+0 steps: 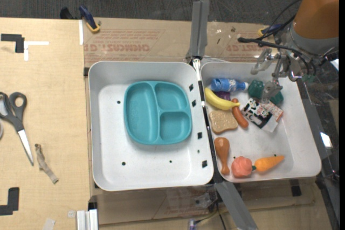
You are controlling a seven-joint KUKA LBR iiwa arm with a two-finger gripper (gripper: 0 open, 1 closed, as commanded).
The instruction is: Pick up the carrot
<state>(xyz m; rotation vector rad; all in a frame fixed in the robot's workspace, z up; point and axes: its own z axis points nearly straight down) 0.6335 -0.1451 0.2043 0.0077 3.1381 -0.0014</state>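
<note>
Near edge of the right bin: the carrot lies flat on the floor, long axis roughly left-right in camera view and slightly tilted, thin tip toward the right and a little up, thick end against a pink-red round fruit. Just left of that, a chicken drumstick.

Risks as I read them: the fruit touches the carrot's thick end, so a descent that lands left of centre could nudge or grab the fruit instead. Fingers closing along the long axis rather than across it would probably slip off the taper. The bin's near wall is close, leaving little room on that side.

Middle: toast slice, banana, sausage, a printed packet.

Far: blue bottle, a green object. The gripper hangs here, well apart from the carrot; I cannot tell its finger state.

The left bin holds a teal divided plate.
</note>
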